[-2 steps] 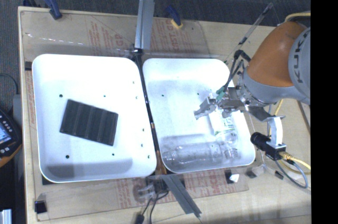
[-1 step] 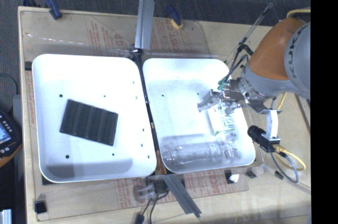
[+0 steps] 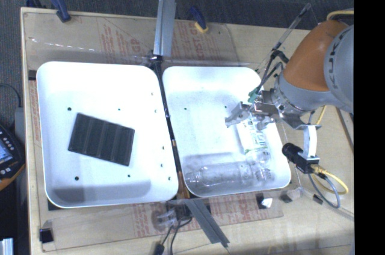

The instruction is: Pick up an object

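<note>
A dark ribbed rectangular block (image 3: 101,139) lies flat in the left bin (image 3: 54,76). In the right bin (image 3: 198,82) a clear plastic bottle (image 3: 225,175) lies on its side along the near wall, and a second clear bottle with a label (image 3: 255,142) lies near the right wall. My gripper (image 3: 248,117) hangs over the right side of the right bin, just above the upper end of the labelled bottle. Nothing is visibly between its fingers.
A grey metal bar (image 3: 164,25) runs back from the gap between the bins. Blue clamps (image 3: 60,7) hold the board at the far edge. Cables and a black connector (image 3: 298,157) hang by the right bin's outer wall.
</note>
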